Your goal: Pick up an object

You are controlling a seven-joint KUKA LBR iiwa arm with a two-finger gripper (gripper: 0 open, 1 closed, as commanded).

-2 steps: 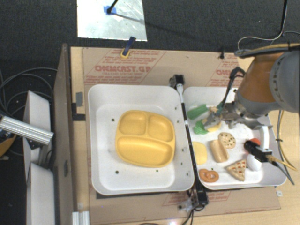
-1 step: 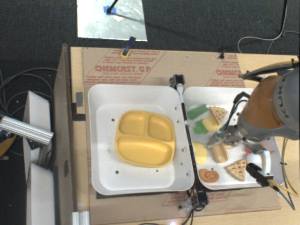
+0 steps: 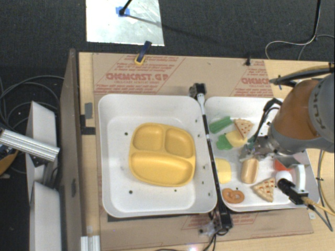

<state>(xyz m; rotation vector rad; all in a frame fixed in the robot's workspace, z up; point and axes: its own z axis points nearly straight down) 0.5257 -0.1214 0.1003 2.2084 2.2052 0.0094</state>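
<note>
In the right bin (image 3: 261,104), close to its middle, a small tan toy shaped like a bread roll (image 3: 248,170) lies on the white floor, and it looks like the thing the arm is going for. The gripper (image 3: 255,149) hangs just above the far end of the roll, very near it or maybe touching it. The pictures are too blurry there to show how the gripper's tips stand, so that cannot be told, and nothing shows the roll being held. Other toys crowd in close. A yellow block (image 3: 235,138) and a pizza slice (image 3: 244,126) sit just on the far side, with a green piece (image 3: 220,124) to their left. A pale yellow round piece (image 3: 223,170) is just left of the roll. A pretzel (image 3: 233,195) and a second pizza slice (image 3: 265,189) lie on the near side. A red bit (image 3: 281,166) peeks out under the arm (image 3: 303,119) on the right. The gripper sits over the end of the roll, not its middle, so the roll may tip, roll away or slip out. The gripper may also bump the yellow block or grab two toys at once. The left bin (image 3: 112,156) holds a yellow tray (image 3: 162,154), well apart from all this.
</note>
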